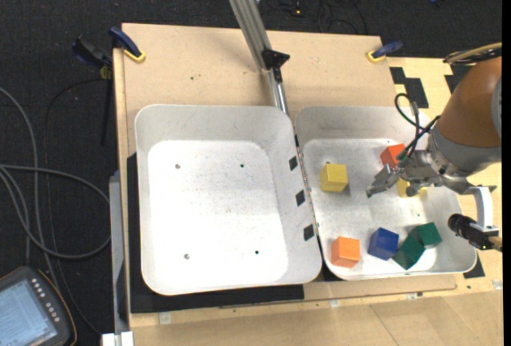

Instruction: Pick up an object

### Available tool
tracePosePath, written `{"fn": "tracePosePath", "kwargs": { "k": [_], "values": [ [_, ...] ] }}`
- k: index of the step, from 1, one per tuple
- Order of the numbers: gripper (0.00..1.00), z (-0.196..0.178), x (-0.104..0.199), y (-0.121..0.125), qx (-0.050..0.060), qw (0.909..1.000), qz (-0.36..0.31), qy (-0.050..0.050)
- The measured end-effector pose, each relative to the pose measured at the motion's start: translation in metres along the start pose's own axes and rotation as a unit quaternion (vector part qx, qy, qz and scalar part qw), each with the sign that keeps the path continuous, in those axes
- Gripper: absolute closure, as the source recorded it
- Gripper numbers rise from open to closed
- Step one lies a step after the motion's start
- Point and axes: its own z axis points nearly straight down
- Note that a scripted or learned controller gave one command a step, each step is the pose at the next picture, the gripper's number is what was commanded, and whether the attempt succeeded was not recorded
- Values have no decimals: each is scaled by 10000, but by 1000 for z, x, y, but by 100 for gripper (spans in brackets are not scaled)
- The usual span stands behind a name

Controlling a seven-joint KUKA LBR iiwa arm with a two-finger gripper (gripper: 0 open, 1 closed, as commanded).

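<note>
The arm (471, 117) comes in from the right and is cut off by the frame edge, so only its orange band and grey wrist section show above the right bin (351, 125). The gripper (389, 179) hangs low over the right half of that bin, small and dark against the white floor; whether it is wide, narrow or holding something cannot be told from this angle. Just beside it lies a red-orange block (392, 153), partly covered by cables and the wrist, and a small yellow piece (410, 189) peeks out beneath the gripper body, too hidden to identify. Clear of the gripper, a yellow cube (334, 176) sits near the bin's middle-left. Along the near wall stand an orange cube (346, 251), a blue cube (383, 244) and two green blocks (418, 244) touching each other, the shape of the front one hard to make out. The left bin (152, 176) lies just beside the right one, their rims meeting along a seam with dark clips. A metal pole (243, 5) slants down from the top towards that seam.
</note>
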Motion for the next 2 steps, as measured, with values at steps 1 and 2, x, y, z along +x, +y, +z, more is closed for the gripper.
{"fn": "tracePosePath", "kwargs": {
  "k": [1, 2],
  "values": [
    [0, 16, 0, 5, -96, 9999, -18, -26],
    [100, 12, 0, 2, -46, 10000, -4, -13]
  ]
}}
